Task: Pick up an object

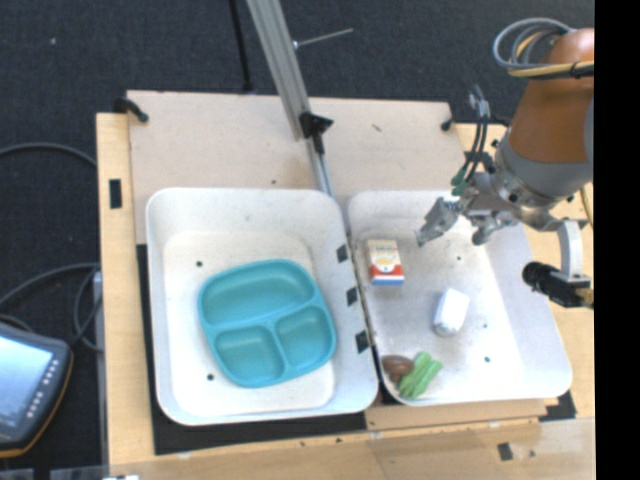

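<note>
Objects in the right bin (520, 353) numbered four when you looked: carton (385, 263), white cylinder (451, 310), green piece (424, 375), brown lump (397, 366). Gripper (462, 224) at 12 o'clock, fingers spread, empty.

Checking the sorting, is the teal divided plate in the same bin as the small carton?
No, the teal divided plate lies in the left bin, the small carton in the right bin.
</note>
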Controlling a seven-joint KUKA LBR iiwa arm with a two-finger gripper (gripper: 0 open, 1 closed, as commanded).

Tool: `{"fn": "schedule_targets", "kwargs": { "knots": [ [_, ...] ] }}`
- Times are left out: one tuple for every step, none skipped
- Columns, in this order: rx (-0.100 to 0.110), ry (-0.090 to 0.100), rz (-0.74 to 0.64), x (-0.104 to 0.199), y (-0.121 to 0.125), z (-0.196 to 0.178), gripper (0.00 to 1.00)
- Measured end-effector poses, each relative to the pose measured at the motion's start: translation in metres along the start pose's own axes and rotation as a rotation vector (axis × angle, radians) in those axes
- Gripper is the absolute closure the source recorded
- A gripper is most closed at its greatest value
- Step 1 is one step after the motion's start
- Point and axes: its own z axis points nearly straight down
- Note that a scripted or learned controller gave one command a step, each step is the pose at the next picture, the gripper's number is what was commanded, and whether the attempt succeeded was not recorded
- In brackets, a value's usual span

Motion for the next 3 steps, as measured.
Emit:
{"fn": "schedule_targets", "kwargs": {
  "knots": [
    [0.007,-0.004,-0.001,-0.041,0.009,0.059,0.0],
    [-0.005,-0.002,-0.01,-0.018,0.11,0.023,0.0],
    [-0.003,-0.007,-0.012,-0.022,0.108,0.013,1.0]
  ]
}}
